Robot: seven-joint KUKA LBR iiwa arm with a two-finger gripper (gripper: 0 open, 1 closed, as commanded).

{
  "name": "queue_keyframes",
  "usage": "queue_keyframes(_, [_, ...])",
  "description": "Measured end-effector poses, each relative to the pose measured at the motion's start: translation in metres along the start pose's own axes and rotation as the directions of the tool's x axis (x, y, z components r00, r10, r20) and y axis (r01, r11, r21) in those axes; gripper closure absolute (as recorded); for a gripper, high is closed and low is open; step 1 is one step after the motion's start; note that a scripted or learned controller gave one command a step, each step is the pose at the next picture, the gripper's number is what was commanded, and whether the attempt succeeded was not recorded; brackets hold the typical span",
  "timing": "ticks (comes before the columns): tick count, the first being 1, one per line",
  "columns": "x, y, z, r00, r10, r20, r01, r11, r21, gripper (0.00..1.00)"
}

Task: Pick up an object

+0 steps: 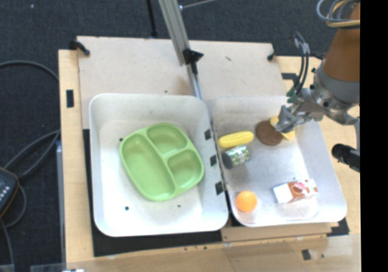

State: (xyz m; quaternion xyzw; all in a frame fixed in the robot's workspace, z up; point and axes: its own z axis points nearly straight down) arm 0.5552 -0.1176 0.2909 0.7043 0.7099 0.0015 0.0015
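Note:
The right bin [324,162] holds several objects. A yellow corn-shaped piece [235,139] lies near its left wall, with a small green can [236,156] just below it. A brown disc [267,134] sits at the upper middle, and a small yellow item [287,134] partly shows beside it. Toward the front are an orange ball [246,201] and a white and red carton [295,191]. My gripper [286,119] hangs over the bin's upper right, just above the brown disc and the yellow item, and partly covers the latter.
The left bin [106,204] holds a green divided plate [162,160]. A slanted metal pole [176,22] rises from behind the bins' shared wall. The arm [341,65] comes in over the right bin's far right corner.

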Motion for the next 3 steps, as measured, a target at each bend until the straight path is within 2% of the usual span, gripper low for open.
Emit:
queue_keyframes(1, [0.053, 0.017, 0.013, 1.000, 0.001, 0.000, -0.001, 1.000, 0.004, 1.00])
queue_keyframes(2, [0.109, 0.020, 0.028, 1.000, 0.001, 0.000, -0.001, 1.000, 0.006, 1.00])
queue_keyframes(3, [0.160, 0.026, 0.023, 1.000, 0.000, -0.002, 0.000, 1.000, 0.003, 1.00])
